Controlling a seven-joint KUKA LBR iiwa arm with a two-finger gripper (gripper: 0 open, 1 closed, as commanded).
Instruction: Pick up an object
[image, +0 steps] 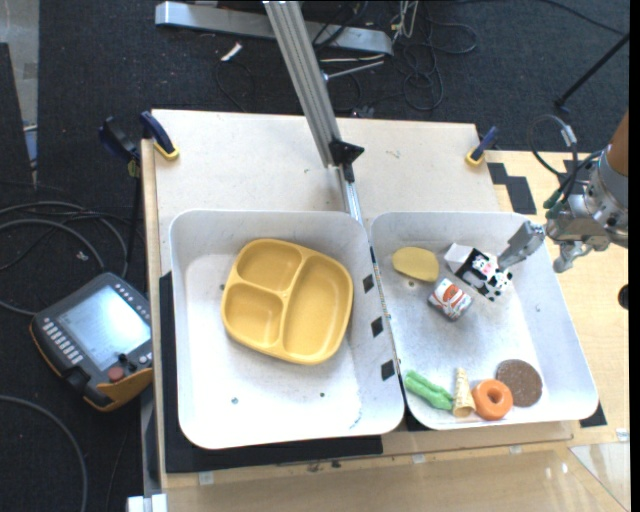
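The objects to pick from are lying in the right bin (556, 318). A black-and-white box (476, 269) is sitting in the bin's far half, and it is the object lying nearest the gripper (532, 262). The gripper is hanging over the bin's far right part with its claw spread and nothing between the fingers. One finger (520, 245) is slanting down towards the box, with its tip just beside the box's right end; whether the two are touching cannot be told from this angle. The other finger is standing over the bin's right rim.

A small can (451, 298) with a red mark is lying tilted just in front of the box, touching it or nearly so. A flat yellow oval (415, 263) is resting just left of the box.

Along the near side of the same bin, four more things are lying in a row: a green piece (428, 389), a pale cone (461, 392) just beside it, an orange ring (492, 398) touching the cone, and a brown disc (519, 381) just behind the ring on its right.

The arm (608, 190) is reaching in from the right.

The left bin (200, 400) is holding a yellow divided tray (288, 300) near its middle. A metal pole (310, 85) is running at a slant from the far side down to where the bins are meeting. A pendant (95, 340) is lying on the dark floor left of the bench (250, 165).
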